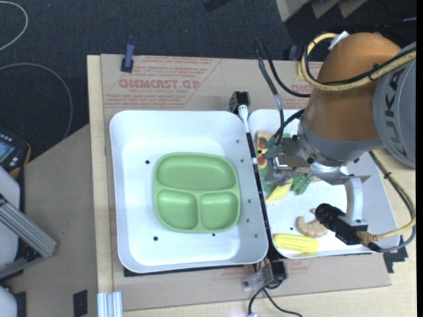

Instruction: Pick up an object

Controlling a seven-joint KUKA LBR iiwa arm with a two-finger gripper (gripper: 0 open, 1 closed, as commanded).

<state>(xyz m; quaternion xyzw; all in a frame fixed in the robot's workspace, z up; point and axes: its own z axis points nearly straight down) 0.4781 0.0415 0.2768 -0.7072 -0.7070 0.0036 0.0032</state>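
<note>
Several small toys at the right bin's nine o'clock should be approached squarely; the gripper's state cannot be told.

Lighting was even and fairly bright, overhead. White bins ran near blown-out, w/ soft glare. Orange band carried a broad dull sheen. Shadows were soft, short, mostly under the arm. Focus was a bit soft overall; dark floor looked grainy.
</note>
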